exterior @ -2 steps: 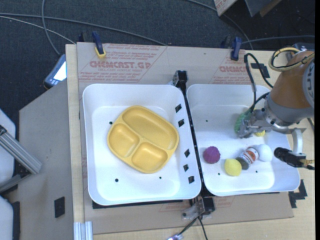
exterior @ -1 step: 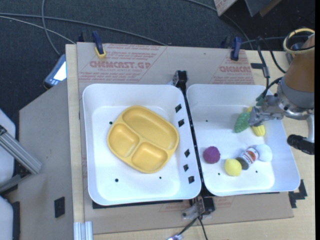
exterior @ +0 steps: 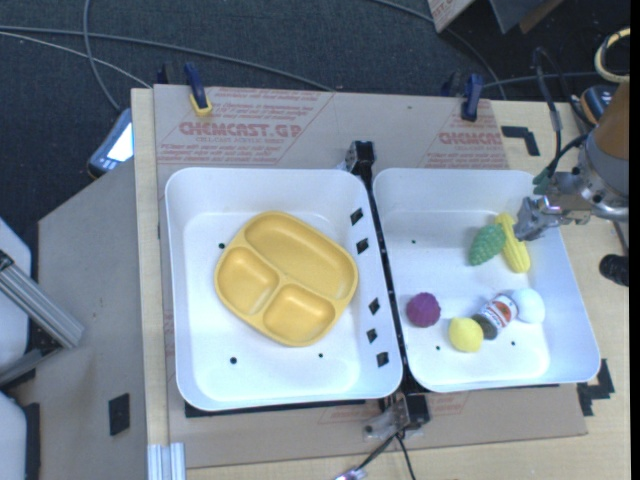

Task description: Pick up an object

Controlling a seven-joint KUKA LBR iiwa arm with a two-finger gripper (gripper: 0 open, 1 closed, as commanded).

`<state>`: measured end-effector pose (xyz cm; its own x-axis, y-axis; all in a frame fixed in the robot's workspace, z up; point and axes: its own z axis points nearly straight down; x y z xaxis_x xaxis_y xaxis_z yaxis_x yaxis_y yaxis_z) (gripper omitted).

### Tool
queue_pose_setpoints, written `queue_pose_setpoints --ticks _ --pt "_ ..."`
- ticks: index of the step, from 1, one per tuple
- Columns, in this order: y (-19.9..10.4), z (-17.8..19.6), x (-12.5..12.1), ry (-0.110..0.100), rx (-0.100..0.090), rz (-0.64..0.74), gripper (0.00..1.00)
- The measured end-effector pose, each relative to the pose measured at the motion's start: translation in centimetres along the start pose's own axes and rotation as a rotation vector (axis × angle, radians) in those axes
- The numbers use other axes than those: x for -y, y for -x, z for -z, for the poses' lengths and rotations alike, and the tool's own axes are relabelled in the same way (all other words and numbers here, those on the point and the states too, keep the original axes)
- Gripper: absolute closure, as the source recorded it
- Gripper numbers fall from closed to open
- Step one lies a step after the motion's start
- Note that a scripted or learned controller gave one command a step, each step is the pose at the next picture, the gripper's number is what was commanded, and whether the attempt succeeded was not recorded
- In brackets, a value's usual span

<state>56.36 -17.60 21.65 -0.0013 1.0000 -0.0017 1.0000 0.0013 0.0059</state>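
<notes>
Camera view puts your claw (exterior: pixel 533 218), whose opening I cannot tell, just beside the yellow corn (exterior: pixel 516 250) in the right bin (exterior: pixel 440 183); it looks light, smooth plastic, so pinch across its middle.

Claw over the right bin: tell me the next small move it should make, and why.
Probably a short descent onto the yellow corn. The claw sits at the right bin's far right, just above the corn and the green toy beside it, with nothing seen between its tips. The purple ball and yellow ball lie farther off.
</notes>
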Motion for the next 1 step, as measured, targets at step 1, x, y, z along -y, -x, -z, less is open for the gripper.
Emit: queue_pose_setpoints --ticks 1 --pt "-0.66 4.98 0.44 0.001 0.0 0.001 1.0"
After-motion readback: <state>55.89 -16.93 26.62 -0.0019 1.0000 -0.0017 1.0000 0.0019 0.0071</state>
